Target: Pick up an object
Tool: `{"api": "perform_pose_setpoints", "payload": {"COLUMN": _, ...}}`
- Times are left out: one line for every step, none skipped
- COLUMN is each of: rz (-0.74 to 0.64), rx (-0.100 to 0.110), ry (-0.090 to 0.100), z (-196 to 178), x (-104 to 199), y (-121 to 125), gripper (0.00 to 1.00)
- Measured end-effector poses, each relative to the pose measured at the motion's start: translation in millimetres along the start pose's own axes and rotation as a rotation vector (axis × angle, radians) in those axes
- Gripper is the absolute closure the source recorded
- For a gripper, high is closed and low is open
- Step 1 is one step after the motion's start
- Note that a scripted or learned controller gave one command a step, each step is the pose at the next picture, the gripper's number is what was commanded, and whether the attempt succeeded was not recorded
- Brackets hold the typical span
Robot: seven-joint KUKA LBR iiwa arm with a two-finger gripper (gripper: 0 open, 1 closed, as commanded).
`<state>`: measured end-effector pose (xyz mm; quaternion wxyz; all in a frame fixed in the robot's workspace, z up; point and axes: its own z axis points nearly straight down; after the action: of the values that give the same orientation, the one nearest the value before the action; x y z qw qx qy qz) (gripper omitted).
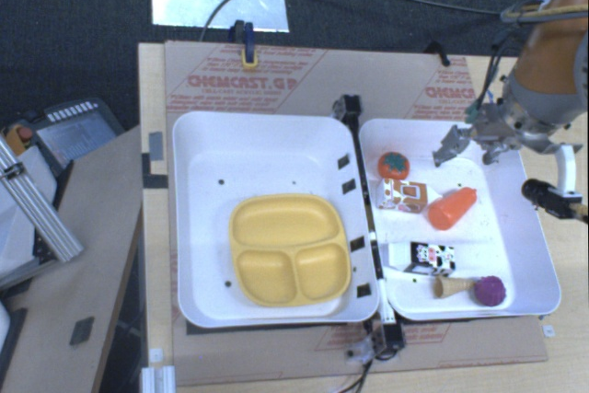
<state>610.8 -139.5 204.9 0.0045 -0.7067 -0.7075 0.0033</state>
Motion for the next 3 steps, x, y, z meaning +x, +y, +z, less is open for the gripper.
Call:
{"api": "perform_pose_setpoints", "payload": {"rz": -0.002, "rx": -0.012, "ry": -0.002, "z": -7.4, "x": 0.2, "y": 2.7, "gripper": 0.00}}
{"api": "perform_pose_setpoints", "payload": {"rz": -0.001, "rx": -0.012, "ry": -0.003, "z": 36.6, "x": -3.1, "y": 11.3, "gripper": 0.00}}
{"api": "perform_pose_setpoints", "payload": {"rz": 0.002, "rx": -0.017, "ry": -0.002, "z": 89.6, "x": -2.6, "y": 4.5, "gripper": 0.00}}
